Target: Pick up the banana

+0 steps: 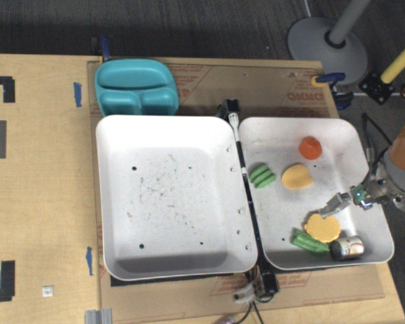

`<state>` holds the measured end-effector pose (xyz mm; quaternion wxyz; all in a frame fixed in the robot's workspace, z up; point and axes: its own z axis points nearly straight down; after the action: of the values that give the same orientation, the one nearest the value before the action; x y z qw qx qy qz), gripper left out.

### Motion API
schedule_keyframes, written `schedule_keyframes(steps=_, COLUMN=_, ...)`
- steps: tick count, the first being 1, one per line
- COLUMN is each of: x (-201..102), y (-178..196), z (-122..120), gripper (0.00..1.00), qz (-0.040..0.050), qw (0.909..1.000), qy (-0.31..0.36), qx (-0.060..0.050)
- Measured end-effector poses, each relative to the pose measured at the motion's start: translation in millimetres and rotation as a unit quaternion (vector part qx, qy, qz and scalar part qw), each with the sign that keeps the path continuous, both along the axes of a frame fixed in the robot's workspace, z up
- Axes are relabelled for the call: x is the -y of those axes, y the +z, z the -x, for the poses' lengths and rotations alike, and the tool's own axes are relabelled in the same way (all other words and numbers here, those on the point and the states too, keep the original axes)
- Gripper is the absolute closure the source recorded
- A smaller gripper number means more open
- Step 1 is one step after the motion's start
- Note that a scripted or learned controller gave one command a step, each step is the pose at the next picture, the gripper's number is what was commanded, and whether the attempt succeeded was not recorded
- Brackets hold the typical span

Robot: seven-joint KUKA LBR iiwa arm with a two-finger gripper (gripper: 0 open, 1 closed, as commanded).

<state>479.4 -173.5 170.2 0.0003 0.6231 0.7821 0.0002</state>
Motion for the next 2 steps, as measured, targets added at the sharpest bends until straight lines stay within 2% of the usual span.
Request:
schedule_keyframes(steps=1, x=-64.3, y=-85.0, z=-0.2, gripper=0.0, qz=0.0, qw=0.9954, qy=0.096, qx=0.0)
schedule_keyframes(steps=2, x=-65.3, y=-75.0, z=-1.0, gripper=1.0, qz=-0.0011, qw=0.9954, qy=0.095, qx=0.001)
